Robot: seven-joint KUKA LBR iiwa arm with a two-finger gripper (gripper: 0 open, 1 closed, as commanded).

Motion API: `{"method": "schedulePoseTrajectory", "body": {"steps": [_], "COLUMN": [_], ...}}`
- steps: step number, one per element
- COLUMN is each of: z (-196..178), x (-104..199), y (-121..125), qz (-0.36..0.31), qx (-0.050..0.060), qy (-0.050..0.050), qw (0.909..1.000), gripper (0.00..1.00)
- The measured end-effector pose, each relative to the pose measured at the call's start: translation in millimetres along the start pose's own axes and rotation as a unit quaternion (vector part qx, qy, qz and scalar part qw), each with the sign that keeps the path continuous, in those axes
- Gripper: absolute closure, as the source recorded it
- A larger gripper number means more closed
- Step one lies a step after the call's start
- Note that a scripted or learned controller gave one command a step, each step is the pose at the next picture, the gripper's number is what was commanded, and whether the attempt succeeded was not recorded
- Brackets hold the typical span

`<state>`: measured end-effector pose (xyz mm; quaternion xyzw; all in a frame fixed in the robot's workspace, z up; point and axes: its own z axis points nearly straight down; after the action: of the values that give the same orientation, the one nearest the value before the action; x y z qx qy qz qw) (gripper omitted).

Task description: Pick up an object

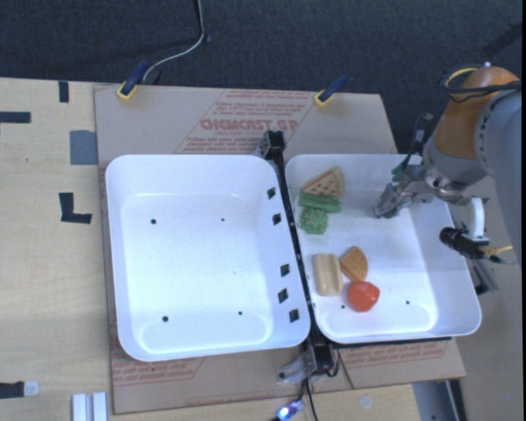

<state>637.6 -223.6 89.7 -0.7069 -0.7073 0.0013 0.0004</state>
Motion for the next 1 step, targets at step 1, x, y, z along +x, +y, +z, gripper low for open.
{"method": "schedulePoseTrajectory", "body": {"steps": [1], "z": [3.0], "x": [11.7], "y": [-24.2], "qz": [0.001], "qx": [-0.004], "qy": [-0.001], "qw": [1.0000], "gripper": [1.00]}}
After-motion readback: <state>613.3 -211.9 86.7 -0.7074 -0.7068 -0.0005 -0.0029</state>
